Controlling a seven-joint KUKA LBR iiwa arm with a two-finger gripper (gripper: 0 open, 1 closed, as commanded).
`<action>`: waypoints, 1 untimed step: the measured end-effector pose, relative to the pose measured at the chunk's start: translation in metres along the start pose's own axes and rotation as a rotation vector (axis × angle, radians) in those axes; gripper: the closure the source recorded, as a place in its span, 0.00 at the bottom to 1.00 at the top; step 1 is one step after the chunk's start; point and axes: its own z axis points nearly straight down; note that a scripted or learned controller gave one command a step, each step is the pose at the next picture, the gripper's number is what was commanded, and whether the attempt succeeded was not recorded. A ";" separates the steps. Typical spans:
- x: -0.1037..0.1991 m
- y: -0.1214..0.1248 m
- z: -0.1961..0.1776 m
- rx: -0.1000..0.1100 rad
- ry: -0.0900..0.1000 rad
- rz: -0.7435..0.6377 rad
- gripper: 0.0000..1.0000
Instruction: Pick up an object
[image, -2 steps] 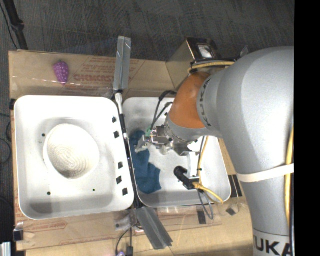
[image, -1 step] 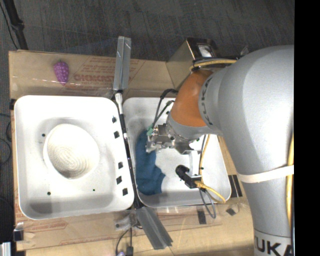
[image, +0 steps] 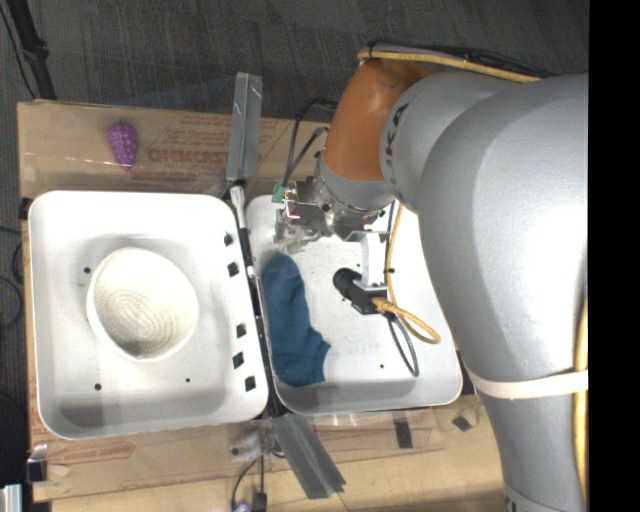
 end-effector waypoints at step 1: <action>0.000 0.000 0.000 0.001 0.000 0.000 0.00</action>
